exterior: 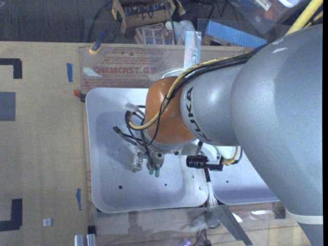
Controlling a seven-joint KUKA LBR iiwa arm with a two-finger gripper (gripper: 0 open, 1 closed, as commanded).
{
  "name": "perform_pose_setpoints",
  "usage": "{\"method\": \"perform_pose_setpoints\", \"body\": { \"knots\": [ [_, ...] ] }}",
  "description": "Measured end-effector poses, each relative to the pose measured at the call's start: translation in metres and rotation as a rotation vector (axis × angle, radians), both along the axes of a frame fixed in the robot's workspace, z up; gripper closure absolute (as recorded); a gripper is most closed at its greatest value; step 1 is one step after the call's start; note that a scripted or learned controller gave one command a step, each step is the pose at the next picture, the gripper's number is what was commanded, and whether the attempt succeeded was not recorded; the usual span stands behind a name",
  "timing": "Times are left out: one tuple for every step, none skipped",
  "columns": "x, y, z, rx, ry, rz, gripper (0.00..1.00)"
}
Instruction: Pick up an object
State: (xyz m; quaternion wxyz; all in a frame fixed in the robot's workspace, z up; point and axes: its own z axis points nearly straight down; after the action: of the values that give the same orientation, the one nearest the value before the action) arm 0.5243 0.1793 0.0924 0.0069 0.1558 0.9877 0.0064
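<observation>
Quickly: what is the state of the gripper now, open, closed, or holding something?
Gripper: cannot be told; it hangs over the left bin.

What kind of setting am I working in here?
Probably a robotics lab or workshop: a grey KUKA arm over a shallow white bin on a wooden bench, with cluttered cardboard boxes behind.

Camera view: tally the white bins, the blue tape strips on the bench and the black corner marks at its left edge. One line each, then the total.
White bins: 2
Blue tape strips: 2
Black corner marks: 2
Total: 6
</observation>
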Motion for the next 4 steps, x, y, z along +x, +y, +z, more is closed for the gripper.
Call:
{"method": "perform_pose_setpoints", "body": {
  "knots": [
    [-0.011, 0.041, 0.000, -0.004, -0.005, -0.188, 1.00],
    [-0.038, 0.045, 0.001, 0.004, -0.003, -0.326, 1.00],
    [-0.040, 0.021, 0.000, 0.013, 0.009, -0.752, 1.00],
    [-0.038, 0.023, 0.000, -0.002, -0.001, -0.391, 1.00]
  ]
}}
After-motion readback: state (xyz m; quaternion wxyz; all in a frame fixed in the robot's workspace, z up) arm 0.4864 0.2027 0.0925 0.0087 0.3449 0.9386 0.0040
